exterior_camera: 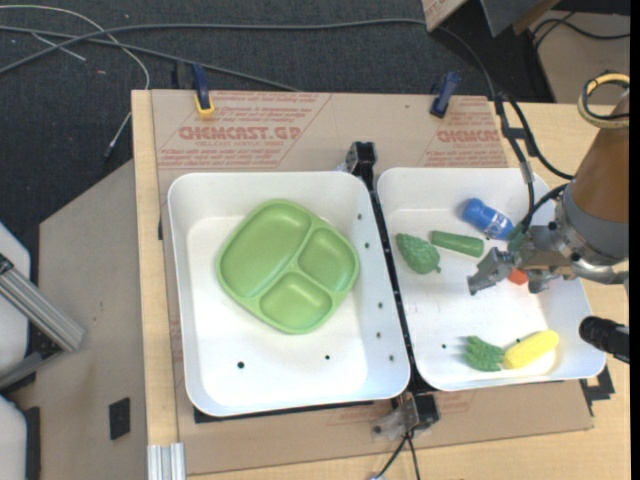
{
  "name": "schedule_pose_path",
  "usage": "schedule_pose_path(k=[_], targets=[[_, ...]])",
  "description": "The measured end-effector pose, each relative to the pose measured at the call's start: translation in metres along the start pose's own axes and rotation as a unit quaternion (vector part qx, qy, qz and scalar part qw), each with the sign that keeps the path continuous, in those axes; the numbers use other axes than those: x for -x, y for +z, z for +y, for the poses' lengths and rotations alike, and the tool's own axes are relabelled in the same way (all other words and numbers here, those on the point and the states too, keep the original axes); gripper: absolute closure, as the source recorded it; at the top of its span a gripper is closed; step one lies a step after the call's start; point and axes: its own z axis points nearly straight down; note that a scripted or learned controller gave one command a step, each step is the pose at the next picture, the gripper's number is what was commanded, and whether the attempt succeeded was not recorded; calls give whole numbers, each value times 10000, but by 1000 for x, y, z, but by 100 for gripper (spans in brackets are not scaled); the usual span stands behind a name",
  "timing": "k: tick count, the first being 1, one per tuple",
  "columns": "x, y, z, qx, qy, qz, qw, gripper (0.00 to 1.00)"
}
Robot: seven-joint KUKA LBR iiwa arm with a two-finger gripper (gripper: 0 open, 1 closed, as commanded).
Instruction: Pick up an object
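Beside right bin's [432,180] edge, fingers [490,271]

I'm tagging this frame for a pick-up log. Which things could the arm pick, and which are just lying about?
For the job: gripper, blue bottle, green stick, green leafy toy, yellow corn, small green piece.

Lying about: green divided plate, blue clamps, cables.
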Motion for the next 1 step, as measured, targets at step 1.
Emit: schedule_pose_path(k=[1], targets=[[0,-4,2,48,-14,-7,10000,0]])
